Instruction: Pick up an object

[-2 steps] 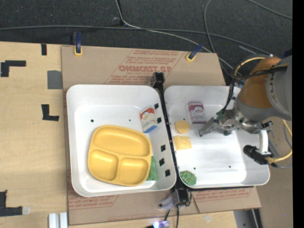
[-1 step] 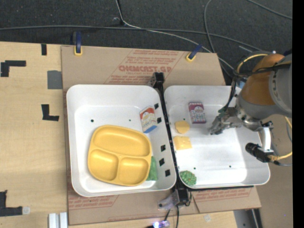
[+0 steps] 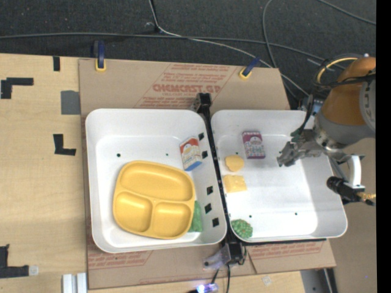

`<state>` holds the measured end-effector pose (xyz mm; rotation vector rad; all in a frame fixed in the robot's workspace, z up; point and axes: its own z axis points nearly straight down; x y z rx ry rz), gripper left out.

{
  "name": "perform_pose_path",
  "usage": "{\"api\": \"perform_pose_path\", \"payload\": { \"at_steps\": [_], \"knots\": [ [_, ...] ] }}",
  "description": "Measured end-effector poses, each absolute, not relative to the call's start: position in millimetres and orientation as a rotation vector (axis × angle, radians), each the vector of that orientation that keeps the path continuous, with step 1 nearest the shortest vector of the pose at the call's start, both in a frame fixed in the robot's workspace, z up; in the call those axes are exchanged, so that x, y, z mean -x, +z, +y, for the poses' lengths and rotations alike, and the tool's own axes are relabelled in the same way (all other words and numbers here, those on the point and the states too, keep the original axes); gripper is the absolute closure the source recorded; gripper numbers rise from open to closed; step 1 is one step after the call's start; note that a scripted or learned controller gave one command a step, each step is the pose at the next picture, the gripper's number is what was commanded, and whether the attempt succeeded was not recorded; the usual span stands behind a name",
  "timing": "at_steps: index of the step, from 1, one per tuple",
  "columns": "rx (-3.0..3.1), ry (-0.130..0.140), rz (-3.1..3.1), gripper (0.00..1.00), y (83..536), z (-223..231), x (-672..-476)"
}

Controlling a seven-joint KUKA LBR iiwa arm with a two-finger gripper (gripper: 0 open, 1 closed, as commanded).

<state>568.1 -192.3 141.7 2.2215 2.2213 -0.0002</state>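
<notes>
A cardboard sheet [image 3: 177,87], clipped at its far edge by two clamps, lies under two white bins set side by side on the bench, which keeps them from sliding. The left bin [image 3: 101,133] is mostly taken up by a yellow tray [image 3: 153,199] with three compartments, lying flat near the front wall. A small carton [image 3: 191,153] leans against the divider between the bins, and a green scrap [image 3: 197,218] sits wedged between the tray and that same wall.

The arm [image 3: 345,105] reaches in from the right, its orange band above the wrist, and the gripper [image 3: 288,155] hangs low over the right bin [image 3: 324,224], its tip pointing toward the clutter at the bin's left side. Nothing is seen between its tips, and how far it is open cannot be told from this angle.

The likeliest target, a purple packet [image 3: 252,144], lies flat near the bin's far wall, just left of the gripper and apart from it. A yellow square [image 3: 235,184] and a yellow round piece [image 3: 234,163] rest close together by the divider. A green lump [image 3: 242,227] sits in the front left corner. No pick is yet made.
</notes>
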Motion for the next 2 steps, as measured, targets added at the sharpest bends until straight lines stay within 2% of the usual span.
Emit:
{"api": "perform_pose_path", "payload": {
  "at_steps": [2],
  "knots": [
    [-2.218,0.002,2.220,1.00,235.1,-186.8,-562.8]
  ]
}}
